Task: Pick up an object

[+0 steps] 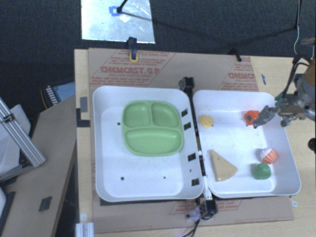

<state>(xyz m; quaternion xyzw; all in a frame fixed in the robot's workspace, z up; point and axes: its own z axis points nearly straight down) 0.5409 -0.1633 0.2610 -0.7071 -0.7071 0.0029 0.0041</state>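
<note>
Overhead view of the two-bin bench during the approach step of a pick. The two-finger gripper point(270, 118), at the end of the grey arm entering from the right, hangs over the far right part of the right-hand shallow white bin point(232, 98). Its dark fingers appear spread, with nothing between them; the tool is read as released and not holding anything.

Candidate objects, located relative to the tool: a small orange-red rounded toy point(251, 116) lies just beside the fingertips, on their left, apparently not enclosed. A small yellow rounded piece point(206, 121) lies farther left at about the same depth. Nearer the camera than the tool lie an orange-and-white ball-like toy point(268, 155) and, just beyond it, a green round toy point(261, 171); a tan wedge-shaped block point(222, 165) sits to their left. A pale green three-compartment plastic plate point(152, 128) rests in the left-hand white bin point(143, 181), well apart from the tool.

Judgement: no grasp is yet made. The next move likely calls for a small shift left to straddle the orange-red toy, a descent, then closing.
</note>
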